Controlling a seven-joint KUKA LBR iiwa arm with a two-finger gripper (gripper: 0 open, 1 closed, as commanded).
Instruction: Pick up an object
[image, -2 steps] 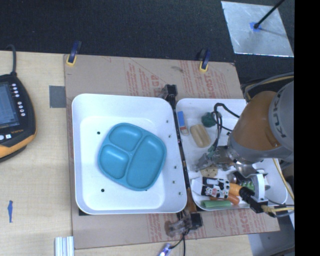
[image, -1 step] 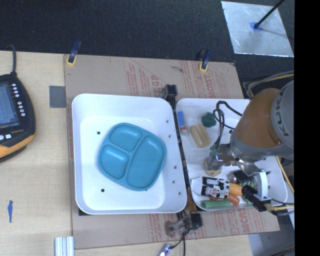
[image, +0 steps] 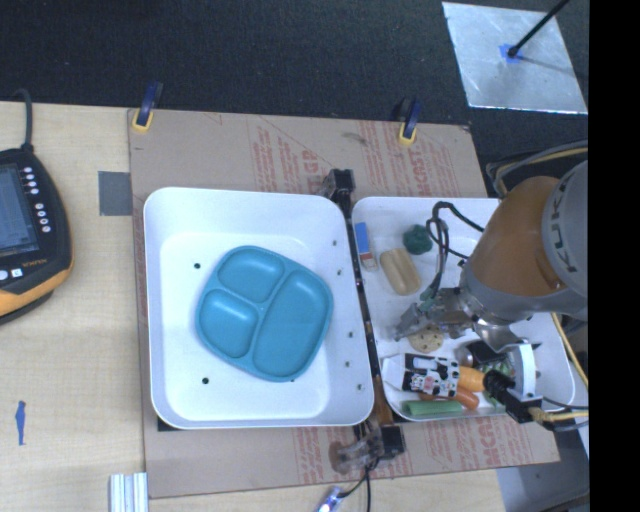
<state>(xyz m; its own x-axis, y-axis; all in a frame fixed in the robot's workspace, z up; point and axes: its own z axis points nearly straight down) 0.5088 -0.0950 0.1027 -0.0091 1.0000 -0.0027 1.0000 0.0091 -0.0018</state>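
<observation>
The right bin (image: 372, 300) holds several small objects: a blue block (image: 362, 240), a dark green piece (image: 416, 238), a tan oblong piece (image: 400, 270), a round tan disc (image: 427, 339), a black and white item (image: 428, 377), an orange piece (image: 470, 380) and a green stick (image: 438, 407). My gripper (image: 422, 318) hangs low in this bin, just above the round disc and below the tan piece. The arm's orange band (image: 515, 245) covers the bin's right side.
The left bin (image: 160, 300) carries a blue divided plate (image: 264, 312). A black and orange pendant (image: 25, 235) lies on the bench at far left. Clamps (image: 146, 110) hold the cardboard's back edge.
</observation>
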